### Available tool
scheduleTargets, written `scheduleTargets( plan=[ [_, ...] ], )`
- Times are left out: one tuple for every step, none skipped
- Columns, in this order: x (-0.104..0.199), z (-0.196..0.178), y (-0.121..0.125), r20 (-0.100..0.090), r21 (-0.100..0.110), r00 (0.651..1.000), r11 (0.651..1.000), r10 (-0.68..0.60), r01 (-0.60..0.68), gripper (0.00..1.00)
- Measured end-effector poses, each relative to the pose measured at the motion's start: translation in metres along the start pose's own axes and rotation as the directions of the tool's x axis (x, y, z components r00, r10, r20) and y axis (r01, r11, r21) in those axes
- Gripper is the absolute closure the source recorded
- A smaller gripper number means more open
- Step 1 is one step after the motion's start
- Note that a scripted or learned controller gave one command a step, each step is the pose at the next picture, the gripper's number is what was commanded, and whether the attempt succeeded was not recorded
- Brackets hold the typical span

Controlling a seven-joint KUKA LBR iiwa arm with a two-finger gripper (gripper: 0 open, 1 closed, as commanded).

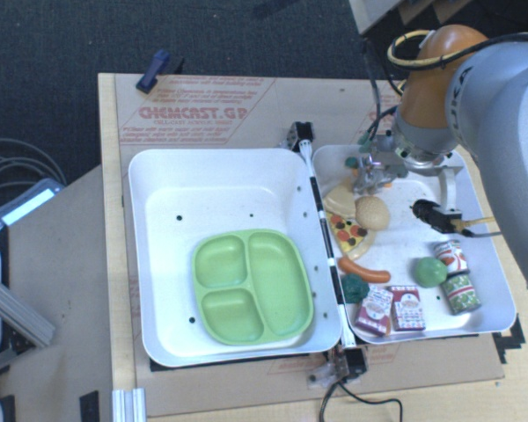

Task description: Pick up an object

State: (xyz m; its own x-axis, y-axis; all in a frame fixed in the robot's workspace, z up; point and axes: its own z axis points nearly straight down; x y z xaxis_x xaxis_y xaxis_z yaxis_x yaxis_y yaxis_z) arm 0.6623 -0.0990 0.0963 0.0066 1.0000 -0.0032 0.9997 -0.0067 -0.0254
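over the right bin (488,310), the gripper (370,172) hangs just above the bread roll (372,212), which lies toward the bin's near side; whether it is grasping anything, i cannot tell

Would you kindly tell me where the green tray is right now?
The green tray lies in the left bin, toward its front edge, across the divider from the hot dog.
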Motion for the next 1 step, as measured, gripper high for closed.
scheduleTargets(
  plan=[
    [0.0000,-0.0013,0.0020,0.002,-0.010,1.000,1.000,-0.001,0.001,0.00]
  ],
)
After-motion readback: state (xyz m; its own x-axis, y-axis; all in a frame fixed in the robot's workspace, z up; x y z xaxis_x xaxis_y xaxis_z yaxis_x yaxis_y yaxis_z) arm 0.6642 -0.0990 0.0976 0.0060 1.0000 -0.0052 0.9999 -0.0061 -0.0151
